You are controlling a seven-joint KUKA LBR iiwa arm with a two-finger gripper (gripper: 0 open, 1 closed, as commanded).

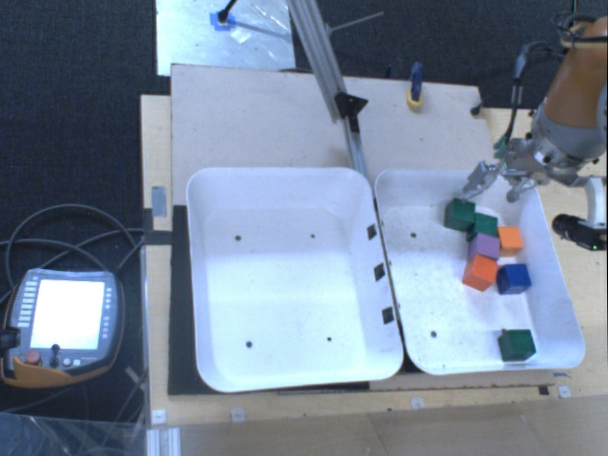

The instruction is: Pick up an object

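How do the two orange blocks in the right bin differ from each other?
The lower orange block looks larger than the upper orange block. The lower one is a deeper red-orange; the upper one is a lighter orange. The lower one sits below the purple block, turned at a slant, while the upper one sits to the purple block's right, nearer the bin wall. Both are cube-like and lie in the same cluster.
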